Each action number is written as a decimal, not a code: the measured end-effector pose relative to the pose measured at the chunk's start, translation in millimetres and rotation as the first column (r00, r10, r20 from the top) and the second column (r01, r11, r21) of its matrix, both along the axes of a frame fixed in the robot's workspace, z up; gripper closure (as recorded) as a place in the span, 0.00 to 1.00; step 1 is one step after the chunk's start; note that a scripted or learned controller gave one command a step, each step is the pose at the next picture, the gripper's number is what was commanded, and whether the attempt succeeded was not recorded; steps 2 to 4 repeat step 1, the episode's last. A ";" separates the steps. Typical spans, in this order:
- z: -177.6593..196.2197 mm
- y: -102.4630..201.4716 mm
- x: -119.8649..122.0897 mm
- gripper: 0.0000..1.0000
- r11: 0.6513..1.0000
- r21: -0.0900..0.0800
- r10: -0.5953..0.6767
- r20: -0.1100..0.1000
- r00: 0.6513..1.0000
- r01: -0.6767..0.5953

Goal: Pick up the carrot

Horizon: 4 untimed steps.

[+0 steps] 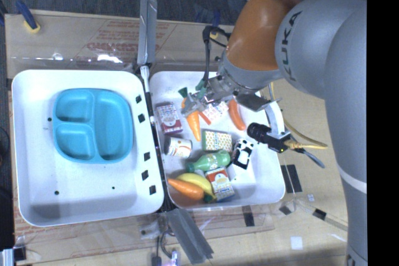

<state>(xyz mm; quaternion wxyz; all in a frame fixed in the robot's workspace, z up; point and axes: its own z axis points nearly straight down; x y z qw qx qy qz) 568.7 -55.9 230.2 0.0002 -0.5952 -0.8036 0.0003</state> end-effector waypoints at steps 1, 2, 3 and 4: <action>-57.2 -43.8 10.4 1.00 0.999 0.000 0.036 -0.003 0.999 -0.036; -57.2 -43.8 10.4 1.00 0.999 0.000 0.036 -0.003 0.999 -0.036; -57.2 -43.8 10.4 1.00 0.999 0.000 0.036 -0.003 0.999 -0.036; -57.2 -43.8 10.4 1.00 0.999 0.000 0.036 -0.003 0.999 -0.036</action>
